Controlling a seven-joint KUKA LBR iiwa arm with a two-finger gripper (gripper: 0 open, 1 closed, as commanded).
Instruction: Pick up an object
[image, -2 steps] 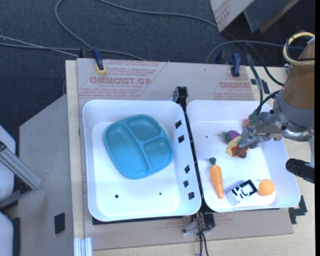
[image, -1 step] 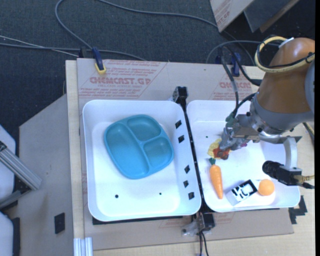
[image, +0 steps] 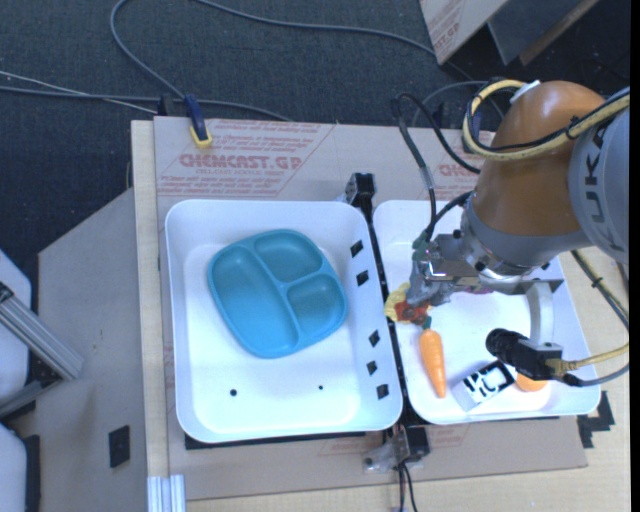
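"CHEMCAST GP" in red on the brown board (image: 240, 160)

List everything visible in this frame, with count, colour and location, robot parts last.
Bins: 2, white, side by side on the bench.
Divided plate: 1, blue, in the left bin.
Carrot: 1, orange, right bin, near its left wall.
Small toy pieces: a cluster, red and yellow, right bin, just under the gripper; count unclear.
Black-and-white item: 1, right bin, near the front edge.
Orange item: 1, right bin, partly hidden beside the black-and-white item.
Clamp: 1, blue and yellow, bench's back left edge.
Arm: 1, grey and orange, over the right bin.
Gripper: 1, metallic, above the cluster.
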